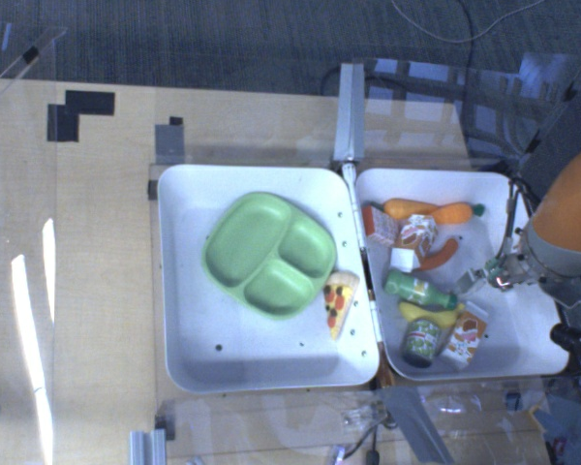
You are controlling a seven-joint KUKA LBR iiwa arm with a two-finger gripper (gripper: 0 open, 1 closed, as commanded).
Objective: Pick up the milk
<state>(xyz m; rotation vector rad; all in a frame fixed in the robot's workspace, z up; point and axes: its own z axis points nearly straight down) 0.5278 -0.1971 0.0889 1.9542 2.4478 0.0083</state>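
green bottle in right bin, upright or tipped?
Tipped: the green bottle lies on its side, lengthwise across the right bin, above the banana.

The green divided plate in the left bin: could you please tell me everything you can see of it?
The green divided plate is a pale green, rounded dish that looks like matte plastic, with three sunken compartments parted by raised ridges. It lies flat, right side up and turned at a slant, in the upper middle of the left bin. Nothing lies in its compartments. A pizza slice lies at its lower right edge, very close; actual contact cannot be told.

Green plate [269, 252] and pizza slice [340, 301] share left bin [189, 356].
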